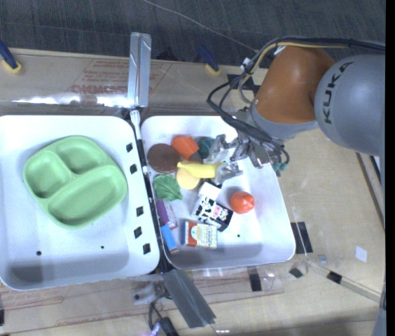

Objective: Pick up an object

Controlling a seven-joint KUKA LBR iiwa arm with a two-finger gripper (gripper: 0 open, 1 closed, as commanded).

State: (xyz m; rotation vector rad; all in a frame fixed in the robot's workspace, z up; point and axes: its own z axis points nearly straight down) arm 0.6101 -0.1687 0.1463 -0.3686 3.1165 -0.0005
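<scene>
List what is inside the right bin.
The right bin holds a brown disc, orange piece, banana, green leaf, cow-patterned carton, tomato and small box. The gripper covers whatever lies beneath it.

Glossy white plastic bins [267, 247], matt green plastic plate [75, 180], shiny metal end effector [229, 156].

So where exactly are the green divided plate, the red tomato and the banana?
green divided plate [75, 180]: camera view, on the ridge between its compartments.
red tomato [242, 201]: camera view, middle of its round top.
banana [196, 169]: camera view, middle of its yellow length.
</scene>
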